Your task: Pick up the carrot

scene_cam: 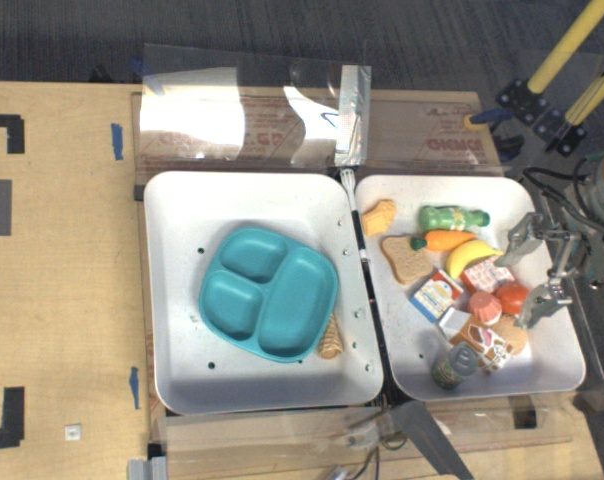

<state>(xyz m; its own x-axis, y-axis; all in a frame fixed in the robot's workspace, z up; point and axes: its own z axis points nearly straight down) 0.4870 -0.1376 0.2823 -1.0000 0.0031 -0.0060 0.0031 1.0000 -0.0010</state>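
The carrot (446, 240), orange with a green stub at its left end, lies in the right bin (562, 363) near the back, just below a green bottle (453, 217) and above a yellow banana (472, 258). My gripper (528, 272) hangs over the right side of that bin, to the right of the carrot and apart from it. Its two fingers (519, 236) stand spread and open, with nothing between them.
The right bin also holds a bread slice (406, 259), a pastry (379, 216), a small carton (435, 295), a red tomato (511, 296), a dark can (449, 368) and other toy food. A teal divided plate (269, 293) and a cone (329, 341) lie in the left bin (172, 218).
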